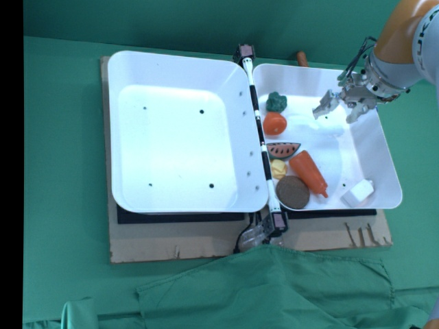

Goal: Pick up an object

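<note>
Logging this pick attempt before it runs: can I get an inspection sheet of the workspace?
Surface: green cloth over the bench, cardboard under two white bins.
Job's things: right bin holds broccoli, tomato, watermelon slice, yellow piece, carrot, brown disc, white block.
Clutter: small orange item behind the right bin.
Grippers: gripper open, above the right bin, holding nothing.
Cables: dark wires at the wrist.
Surroundings: crumpled green cloth in front.

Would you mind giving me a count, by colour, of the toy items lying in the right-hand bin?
Green: 1, the broccoli
Orange-red: 2, the tomato and the carrot
Red and green: 1, the watermelon slice
Yellow: 1, the small yellow piece
Brown: 1, the brown disc
White: 1, the white block
Total: 7
</note>
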Robot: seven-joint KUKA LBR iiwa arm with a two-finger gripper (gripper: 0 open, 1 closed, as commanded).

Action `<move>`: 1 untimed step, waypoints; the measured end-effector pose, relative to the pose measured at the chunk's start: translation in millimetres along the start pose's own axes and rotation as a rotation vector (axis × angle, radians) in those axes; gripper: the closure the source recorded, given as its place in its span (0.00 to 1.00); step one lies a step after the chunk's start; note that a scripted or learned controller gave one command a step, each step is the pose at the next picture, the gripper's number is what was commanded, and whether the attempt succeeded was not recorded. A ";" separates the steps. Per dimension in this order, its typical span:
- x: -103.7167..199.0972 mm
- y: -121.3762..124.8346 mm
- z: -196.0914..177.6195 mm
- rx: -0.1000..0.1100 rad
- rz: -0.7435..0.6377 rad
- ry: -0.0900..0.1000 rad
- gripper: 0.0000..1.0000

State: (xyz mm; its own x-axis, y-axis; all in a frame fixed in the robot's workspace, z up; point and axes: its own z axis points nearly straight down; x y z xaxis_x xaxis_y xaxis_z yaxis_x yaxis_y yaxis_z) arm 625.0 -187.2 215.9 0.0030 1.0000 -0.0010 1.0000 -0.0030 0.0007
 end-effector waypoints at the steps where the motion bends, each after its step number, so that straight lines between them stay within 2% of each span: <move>1: 13.2 -55.8 31.6 -0.020 0.002 -0.008 0.00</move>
State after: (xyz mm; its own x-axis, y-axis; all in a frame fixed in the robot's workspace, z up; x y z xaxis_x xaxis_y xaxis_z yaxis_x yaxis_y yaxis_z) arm 569.3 -173.9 184.2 0.0049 0.9999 -0.0088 0.9998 -0.0047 0.0205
